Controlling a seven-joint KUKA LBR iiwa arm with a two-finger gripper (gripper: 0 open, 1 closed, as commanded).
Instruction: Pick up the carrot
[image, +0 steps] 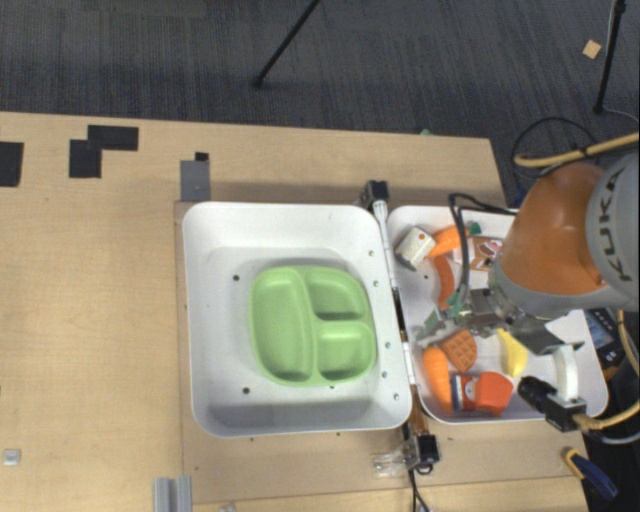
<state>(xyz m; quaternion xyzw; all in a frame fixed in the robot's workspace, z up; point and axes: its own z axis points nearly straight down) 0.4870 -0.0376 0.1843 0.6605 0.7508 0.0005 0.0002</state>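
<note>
Carrot (437, 369), stubby and orange, lies in right bin (436, 409).

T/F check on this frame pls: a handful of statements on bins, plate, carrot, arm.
1. The green divided plastic plate lies in the left white bin. True.
2. The orange carrot lies on the green plate. False: it lies in the right white bin, near the front.
3. The grey arm with the orange band is over the left bin. False: it is over the right bin.
4. A red-orange container sits beside the carrot. True.
5. The right bin holds one item. False: it holds several, including a yellow piece.
</note>
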